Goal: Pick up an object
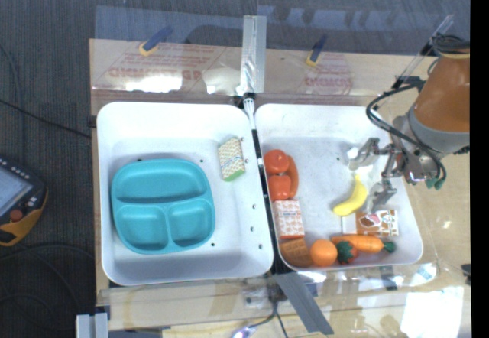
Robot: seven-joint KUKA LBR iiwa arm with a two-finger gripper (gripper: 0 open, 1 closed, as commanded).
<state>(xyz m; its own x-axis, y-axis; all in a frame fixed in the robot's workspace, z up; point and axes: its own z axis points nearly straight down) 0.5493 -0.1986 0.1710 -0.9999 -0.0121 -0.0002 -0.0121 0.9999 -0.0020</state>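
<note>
Camera view shows the end effector (374,168) spread apart, holding nothing, just above the banana (351,199) in the right bin (321,134).

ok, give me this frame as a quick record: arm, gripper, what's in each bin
arm: reaches in from the right, over the right bin
gripper: open, above the banana, holding nothing
left bin: teal divided plate, sponge
right bin: banana, red pepper, carton, orange, carrot, small box

No legible text or labels
</note>
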